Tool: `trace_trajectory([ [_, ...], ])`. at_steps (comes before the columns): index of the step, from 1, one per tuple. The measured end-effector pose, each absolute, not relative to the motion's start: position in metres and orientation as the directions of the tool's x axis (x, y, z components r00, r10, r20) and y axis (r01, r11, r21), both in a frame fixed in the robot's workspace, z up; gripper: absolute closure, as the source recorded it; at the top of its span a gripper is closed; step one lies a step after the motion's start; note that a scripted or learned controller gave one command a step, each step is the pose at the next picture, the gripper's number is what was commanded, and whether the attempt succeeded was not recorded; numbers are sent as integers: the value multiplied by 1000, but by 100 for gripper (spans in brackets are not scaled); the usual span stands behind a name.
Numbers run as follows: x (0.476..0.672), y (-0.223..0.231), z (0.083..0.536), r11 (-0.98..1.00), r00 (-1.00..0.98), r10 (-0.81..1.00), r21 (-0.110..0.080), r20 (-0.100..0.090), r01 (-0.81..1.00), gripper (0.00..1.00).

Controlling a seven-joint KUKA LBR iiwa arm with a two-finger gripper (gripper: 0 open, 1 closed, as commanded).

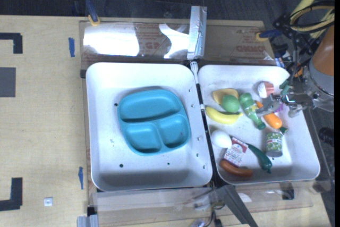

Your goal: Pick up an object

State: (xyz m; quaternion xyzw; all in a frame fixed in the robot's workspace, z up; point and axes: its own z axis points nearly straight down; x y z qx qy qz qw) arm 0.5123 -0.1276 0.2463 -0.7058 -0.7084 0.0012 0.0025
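Claw (pixel 277 101) hovers over small orange toy (pixel 273 120); grip state perhaps unreadable here.

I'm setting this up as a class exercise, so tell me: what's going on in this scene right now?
A grey robot arm with an orange band reaches in from the right, its end effector low over the right bin, near the orange carrot. That bin holds toy food: a banana, a green fruit, a white egg, a sausage and a small jar. The left bin holds a blue divided tray. Nothing looks lifted yet.
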Motion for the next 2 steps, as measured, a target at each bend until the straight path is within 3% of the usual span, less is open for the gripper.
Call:
trace_trajectory([
  [1,554,-199,200,-13,13,1000,-4,-1,1000,0],
  [2,551,-204,98,61,-61,998,-11,7,998,0],
])
